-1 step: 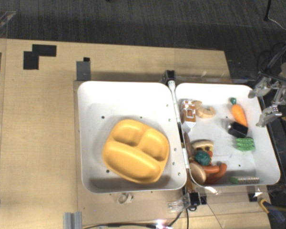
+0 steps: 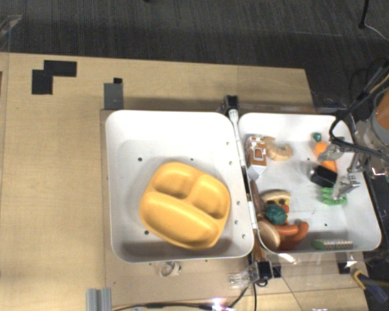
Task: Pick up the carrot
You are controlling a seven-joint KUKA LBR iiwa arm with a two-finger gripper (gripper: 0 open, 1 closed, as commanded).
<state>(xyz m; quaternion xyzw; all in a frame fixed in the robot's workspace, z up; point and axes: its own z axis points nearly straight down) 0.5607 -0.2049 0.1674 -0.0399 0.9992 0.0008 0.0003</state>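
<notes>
Carrot [image 2: 322,150] lying near right bin's [image 2: 371,235] far right corner, just above a black block [image 2: 323,175]; tool [image 2: 347,173] hovering just right of it over green piece [image 2: 334,198]; whether open or closed, cannot tell; large yellow mould [image 2: 185,203] in left bin [image 2: 126,173]

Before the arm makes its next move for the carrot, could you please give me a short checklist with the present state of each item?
1. Carrot located, in the right bin near its right wall: ok.
2. Gripper over that bin beside the carrot: ok.
3. Carrot between the fingers: cannot tell.
4. Space around the carrot: not ok, a black item lies against it and a green item is close.
5. Large yellow object apart, in the left bin: ok.
</notes>
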